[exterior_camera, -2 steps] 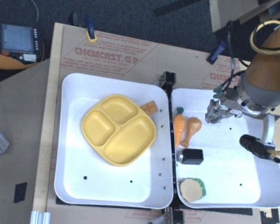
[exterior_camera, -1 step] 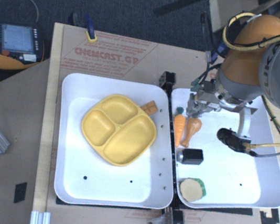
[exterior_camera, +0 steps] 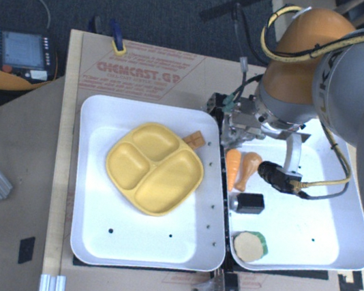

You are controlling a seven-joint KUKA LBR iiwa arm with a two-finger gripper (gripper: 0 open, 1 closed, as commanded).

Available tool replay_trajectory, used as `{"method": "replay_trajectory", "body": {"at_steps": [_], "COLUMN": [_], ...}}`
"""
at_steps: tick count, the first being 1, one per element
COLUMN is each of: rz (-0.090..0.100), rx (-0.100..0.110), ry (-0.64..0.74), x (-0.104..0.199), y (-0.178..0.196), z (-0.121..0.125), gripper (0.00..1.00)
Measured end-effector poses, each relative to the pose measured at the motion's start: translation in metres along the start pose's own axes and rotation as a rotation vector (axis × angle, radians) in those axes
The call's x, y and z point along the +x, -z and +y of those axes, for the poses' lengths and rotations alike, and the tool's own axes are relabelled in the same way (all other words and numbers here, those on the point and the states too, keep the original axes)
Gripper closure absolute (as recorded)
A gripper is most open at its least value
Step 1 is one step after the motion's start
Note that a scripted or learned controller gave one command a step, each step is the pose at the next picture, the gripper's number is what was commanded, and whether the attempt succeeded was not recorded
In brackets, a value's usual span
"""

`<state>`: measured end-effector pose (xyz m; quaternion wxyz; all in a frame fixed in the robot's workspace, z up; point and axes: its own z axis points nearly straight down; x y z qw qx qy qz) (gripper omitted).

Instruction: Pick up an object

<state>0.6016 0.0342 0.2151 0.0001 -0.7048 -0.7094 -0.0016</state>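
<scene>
My gripper (exterior_camera: 239, 127) hangs over the left edge of the right bin (exterior_camera: 333, 236), under the orange-banded wrist. Just below it lie two orange carrot-like pieces (exterior_camera: 233, 168) (exterior_camera: 251, 167) side by side against the bin's left wall. Further down are a small black block (exterior_camera: 250, 202) and, near the front corner, a round beige disc with a green rim (exterior_camera: 249, 246). In the left bin (exterior_camera: 87, 215) rests a yellow divided plate (exterior_camera: 155, 168), and a small brown block (exterior_camera: 195, 139) touches its upper right edge.
A black cylinder with a yellow cable (exterior_camera: 283, 178) hangs from the arm just right of the orange pieces. The grey arm covers the right bin's upper right part. A cardboard sheet (exterior_camera: 146, 70) lies behind the bins.
</scene>
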Motion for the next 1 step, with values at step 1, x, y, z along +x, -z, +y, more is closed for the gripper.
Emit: {"method": "replay_trajectory", "body": {"at_steps": [1], "rz": [0.000], "rx": [0.001], "ry": [0.000], "x": [0.0556], "y": [0.0134], "z": [-0.0026], "gripper": [1.00]}}
